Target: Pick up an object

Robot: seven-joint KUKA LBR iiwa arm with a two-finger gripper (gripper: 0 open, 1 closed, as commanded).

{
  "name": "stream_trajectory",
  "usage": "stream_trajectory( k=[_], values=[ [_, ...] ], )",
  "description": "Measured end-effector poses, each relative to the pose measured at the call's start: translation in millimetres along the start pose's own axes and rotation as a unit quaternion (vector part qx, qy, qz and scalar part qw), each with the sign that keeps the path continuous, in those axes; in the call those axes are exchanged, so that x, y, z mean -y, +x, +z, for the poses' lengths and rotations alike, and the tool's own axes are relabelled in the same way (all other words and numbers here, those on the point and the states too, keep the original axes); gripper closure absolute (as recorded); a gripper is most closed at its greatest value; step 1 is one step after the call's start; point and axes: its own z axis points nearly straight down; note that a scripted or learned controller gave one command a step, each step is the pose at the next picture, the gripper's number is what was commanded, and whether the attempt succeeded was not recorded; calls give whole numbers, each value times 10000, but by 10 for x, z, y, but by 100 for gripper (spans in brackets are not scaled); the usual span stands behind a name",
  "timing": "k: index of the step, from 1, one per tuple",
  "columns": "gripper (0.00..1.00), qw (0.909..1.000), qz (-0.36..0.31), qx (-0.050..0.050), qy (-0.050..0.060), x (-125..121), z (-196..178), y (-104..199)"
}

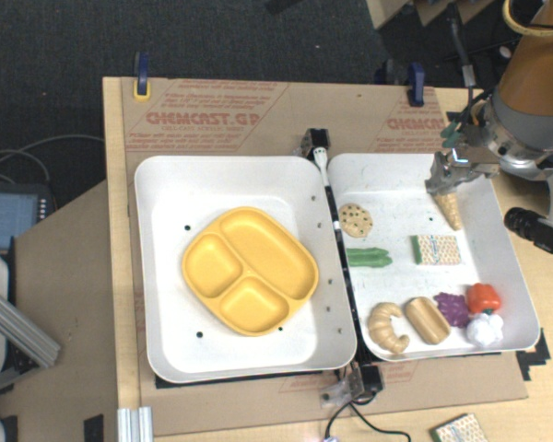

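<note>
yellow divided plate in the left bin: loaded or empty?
Empty. All three compartments of the yellow plate show bare yellow. The toy foods, such as the cookie and croissant, lie in the right bin.

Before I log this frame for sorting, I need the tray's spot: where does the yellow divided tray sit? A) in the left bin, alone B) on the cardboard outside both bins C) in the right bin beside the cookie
A: the yellow divided tray lies inside the left bin, while the cookie lies in the right bin.

A yellow divided plate (pixel 249 270) sits in the left white bin (pixel 157 247); blue clamps (pixel 143 76) grip the brown board (pixel 120 155).
</note>
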Motion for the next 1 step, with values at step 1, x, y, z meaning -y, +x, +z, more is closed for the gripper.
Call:
stream_trajectory(
  k=[1],
  values=[
    [100, 9999, -33, -47, 109, 231, 894, 553]
  ],
)
